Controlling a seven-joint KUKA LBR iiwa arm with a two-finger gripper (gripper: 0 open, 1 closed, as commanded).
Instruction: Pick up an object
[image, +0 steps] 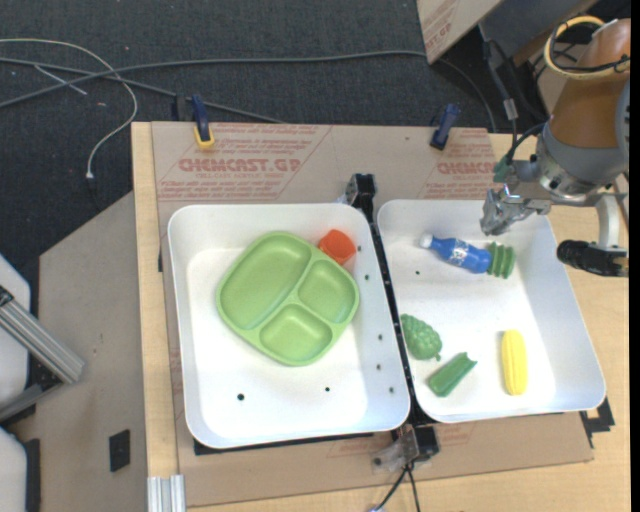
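Note:
My gripper (497, 222) hangs over the far part of the right bin (575, 340), just above the green end of a blue bottle (463, 254) that lies on its side. Nothing shows between its fingers. In the same bin lie a bumpy green toy (421, 337), a green pepper-like piece (451, 374) and a yellow corn cob (513, 361), all nearer the front. The left bin (200, 400) holds a green divided plate (288, 296) with an orange piece (338, 244) at its far edge.
A black divider (385, 300) runs between the two bins. Blue clamps (203, 127) (444, 127) grip the cardboard at the back. Cables lie on the dark floor beyond the bench. A metal rail (35, 335) stands at the left.

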